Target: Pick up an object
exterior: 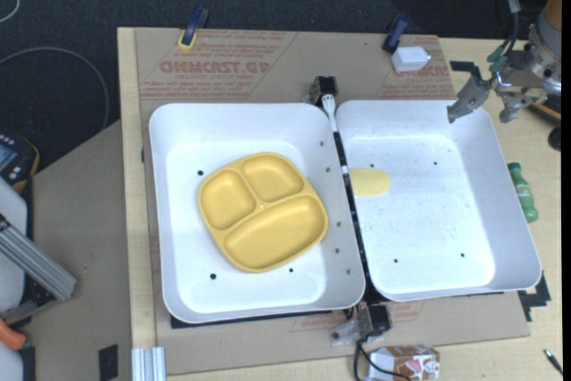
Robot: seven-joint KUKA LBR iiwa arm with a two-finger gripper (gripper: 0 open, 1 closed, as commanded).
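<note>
Gripper (486, 99) of the arm stands at the far right corner of the right bin (500, 268), above its rim, and its two fingers are spread apart with nothing between them. So the picking is not done yet; I judge the task to be at its very beginning, with the approach, the closing and the lifting all left to do. Two things lie in the bins that could be taken. One is a small pale yellow object (369, 182), flat and rounded, which rests on the floor of the right bin just beside its left wall, well apart from the gripper. The other is a yellow divided plate (261, 211) with three compartments, which lies in the middle of the left bin (169, 219), turned a little at an angle. The small object is in the same bin as the gripper, so it seems the nearer choice, but its place close to the wall may leave little room for one finger. The plate is wide and shallow, and I think the fingers could take it only at its rim.
</note>
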